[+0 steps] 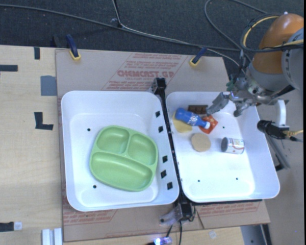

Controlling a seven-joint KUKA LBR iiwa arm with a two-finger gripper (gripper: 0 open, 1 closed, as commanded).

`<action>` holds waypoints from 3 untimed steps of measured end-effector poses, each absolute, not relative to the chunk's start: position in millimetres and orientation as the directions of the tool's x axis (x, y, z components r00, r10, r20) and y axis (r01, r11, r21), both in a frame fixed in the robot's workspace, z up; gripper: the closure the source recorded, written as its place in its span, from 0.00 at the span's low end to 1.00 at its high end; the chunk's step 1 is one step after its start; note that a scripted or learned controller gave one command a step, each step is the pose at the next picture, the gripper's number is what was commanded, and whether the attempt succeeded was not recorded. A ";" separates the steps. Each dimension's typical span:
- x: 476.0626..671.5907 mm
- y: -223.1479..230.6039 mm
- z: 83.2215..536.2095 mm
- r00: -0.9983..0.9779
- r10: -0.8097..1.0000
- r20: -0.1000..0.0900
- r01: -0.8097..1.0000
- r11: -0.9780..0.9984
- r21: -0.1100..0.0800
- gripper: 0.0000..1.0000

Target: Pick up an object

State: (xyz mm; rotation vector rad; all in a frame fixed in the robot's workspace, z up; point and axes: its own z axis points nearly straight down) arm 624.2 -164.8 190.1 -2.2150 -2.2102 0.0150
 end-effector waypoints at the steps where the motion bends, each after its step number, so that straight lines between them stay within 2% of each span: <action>1: 627.4 -164.4 199.1 -0.001 1.000 0.000 1.000 0.001 -0.002 0.00; 3: 621.9 -151.8 104.0 -0.002 1.000 0.000 1.000 0.002 -0.005 0.00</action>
